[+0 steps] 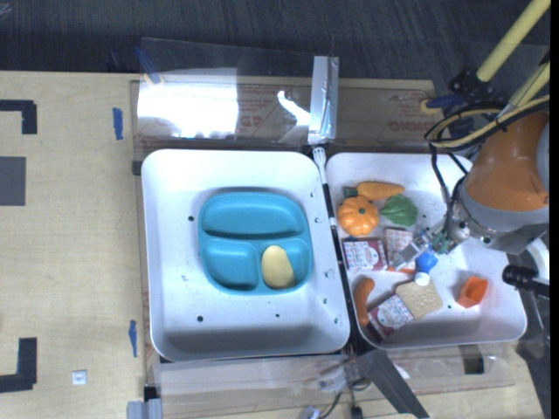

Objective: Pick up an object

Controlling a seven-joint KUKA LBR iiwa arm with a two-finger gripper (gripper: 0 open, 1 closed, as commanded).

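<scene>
Orange toy pumpkin (359, 216) is seen in the right bin (502, 326), beside a carrot (380, 189) and green leaf (399, 209). Gripper (434, 244) is lowered among packets (364, 255) at mid-bin; its grasp cannot be told. A blue divided tray (240, 234) holding a yellow lemon (278, 266) is noted in the left bin (166, 260).

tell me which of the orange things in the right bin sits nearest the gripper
The small orange block, alone near the bin's right side, below the gripper. The pumpkin and carrot lie farther off, up left.
</scene>
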